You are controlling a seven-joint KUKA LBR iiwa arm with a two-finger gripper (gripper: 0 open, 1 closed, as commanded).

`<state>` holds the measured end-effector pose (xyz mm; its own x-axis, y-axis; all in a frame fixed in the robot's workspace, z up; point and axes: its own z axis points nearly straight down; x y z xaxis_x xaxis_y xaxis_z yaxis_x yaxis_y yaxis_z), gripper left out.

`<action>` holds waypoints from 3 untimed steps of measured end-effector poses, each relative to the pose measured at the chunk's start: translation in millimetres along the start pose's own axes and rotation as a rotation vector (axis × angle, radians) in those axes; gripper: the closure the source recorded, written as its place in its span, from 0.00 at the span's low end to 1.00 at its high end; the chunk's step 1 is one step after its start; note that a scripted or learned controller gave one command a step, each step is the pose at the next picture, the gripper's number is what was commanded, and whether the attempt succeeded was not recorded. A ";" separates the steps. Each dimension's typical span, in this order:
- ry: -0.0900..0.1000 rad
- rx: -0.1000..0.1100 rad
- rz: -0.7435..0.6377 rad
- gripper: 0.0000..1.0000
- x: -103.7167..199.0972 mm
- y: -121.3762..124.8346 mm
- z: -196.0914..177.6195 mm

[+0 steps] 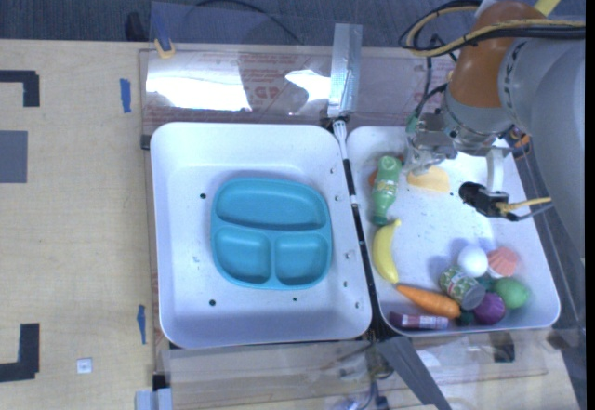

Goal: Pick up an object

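Note:
My gripper (pixel 424 157) hangs low over the far end of the right bin (pixel 539 255), right above a pale yellow wedge (pixel 430 179) and beside a green bottle with an orange cap (pixel 384 187). A yellow banana (pixel 385 250) lies below the bottle, and an orange carrot (pixel 428 298) lies near the front. A white egg (pixel 473 261), a pink shell-like piece (pixel 503 260), a green patterned can (pixel 456 284), a green ball (pixel 512 292) and a purple fruit (pixel 490 309) cluster at the front right.
The left bin (pixel 177 213) holds a blue divided plate (pixel 271 231). A purple and red pen (pixel 418 321) lies along the right bin's front wall. A metal divider (pixel 346 73) stands behind the bins.

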<state>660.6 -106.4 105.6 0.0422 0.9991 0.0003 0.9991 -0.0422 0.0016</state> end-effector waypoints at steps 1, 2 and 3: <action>0.000 0.001 0.000 0.00 0.0 -0.1 0.7; 0.000 0.001 0.000 0.00 0.0 -0.1 0.6; -0.004 -0.004 -0.391 0.00 -43.2 -23.7 17.8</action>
<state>635.2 -148.5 87.7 -0.3416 0.9398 -0.0046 0.9398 0.3416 0.0044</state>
